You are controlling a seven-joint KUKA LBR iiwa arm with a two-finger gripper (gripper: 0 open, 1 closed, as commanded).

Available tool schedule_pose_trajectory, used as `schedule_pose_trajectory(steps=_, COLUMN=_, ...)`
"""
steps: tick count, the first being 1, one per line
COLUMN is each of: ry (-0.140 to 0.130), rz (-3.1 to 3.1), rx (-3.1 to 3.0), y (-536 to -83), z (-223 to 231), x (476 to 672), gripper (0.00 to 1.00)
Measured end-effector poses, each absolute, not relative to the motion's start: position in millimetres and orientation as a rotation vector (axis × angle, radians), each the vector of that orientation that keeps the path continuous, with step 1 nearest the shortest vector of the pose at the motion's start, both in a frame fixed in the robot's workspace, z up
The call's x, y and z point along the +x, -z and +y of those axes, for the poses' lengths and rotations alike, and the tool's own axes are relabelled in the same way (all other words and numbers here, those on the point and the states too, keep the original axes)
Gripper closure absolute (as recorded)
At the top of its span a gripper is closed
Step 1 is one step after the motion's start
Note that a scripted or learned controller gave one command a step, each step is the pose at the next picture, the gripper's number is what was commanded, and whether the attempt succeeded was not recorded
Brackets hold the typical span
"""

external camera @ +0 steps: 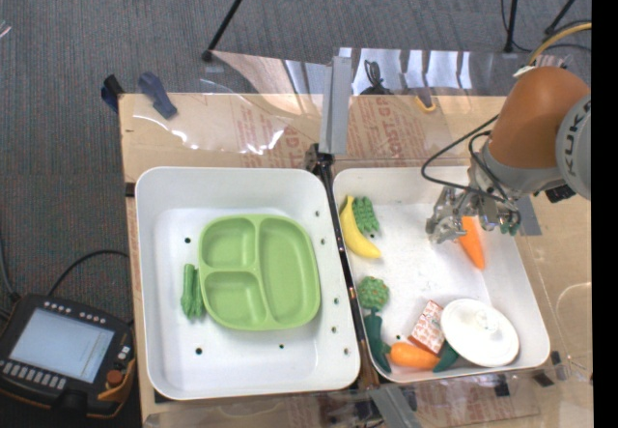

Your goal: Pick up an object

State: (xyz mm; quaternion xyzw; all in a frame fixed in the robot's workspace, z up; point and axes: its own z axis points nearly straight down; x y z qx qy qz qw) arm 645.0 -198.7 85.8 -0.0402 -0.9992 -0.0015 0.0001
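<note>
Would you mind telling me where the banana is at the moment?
The banana lies in the right bin, against its left wall near the top corner, with a green ridged toy touching its right side and the broccoli below it.

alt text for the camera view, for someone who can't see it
The gripper hovers in the right bin beside an orange carrot, above a banana, broccoli and white plate. The left bin holds a green divided tray.
</note>
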Motion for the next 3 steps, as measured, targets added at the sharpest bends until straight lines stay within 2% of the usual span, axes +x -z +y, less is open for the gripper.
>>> schedule_pose_trajectory(steps=1, ry=0.004, rz=-3.139, rx=-0.126, y=-86.0, z=-198.8, x=645.1, gripper=0.00)
schedule_pose_trajectory(steps=2, ry=0.006, rz=-3.141, rx=-0.124, y=-95.1, z=-198.1, x=646.4, gripper=1.00)
schedule_pose_trajectory(steps=3, ry=0.006, rz=-3.141, rx=-0.124, y=-94.8, z=-198.1, x=646.3, gripper=0.00)
